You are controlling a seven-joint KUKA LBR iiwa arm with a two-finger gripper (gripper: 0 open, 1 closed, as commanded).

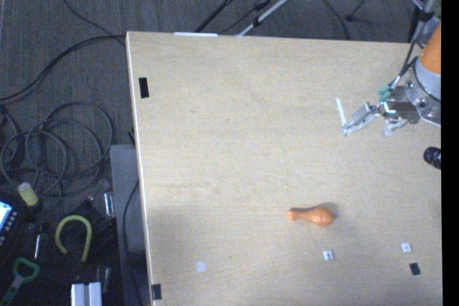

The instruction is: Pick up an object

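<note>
1. Camera view, far left: beyond the desk's (pixel 237 118) left edge lies floor clutter, with coiled black cables (pixel 57 140) and a green hook-shaped item (pixel 73 229). None of it bears on the task.
2. Left part of the desk: bare wood, with a small black mark (pixel 143 87) near the left edge toward the far corner.
3. Middle, toward the near edge: the one thing to pick, an orange pear-shaped object (pixel 313 216), lies on its side with the narrow neck pointing left and the bulb to the right.
4. Right: the tool (pixel 361 118) hovers near the right edge, well apart from the orange object and farther back; its two fingers look spread apart with nothing between them.
5. Step in hand, as I judge it: the approach, no grasp begun.
6. Next move calls for travel toward the near edge and slightly left, lining the fingers across the object's short axis, then descending and closing.
</note>
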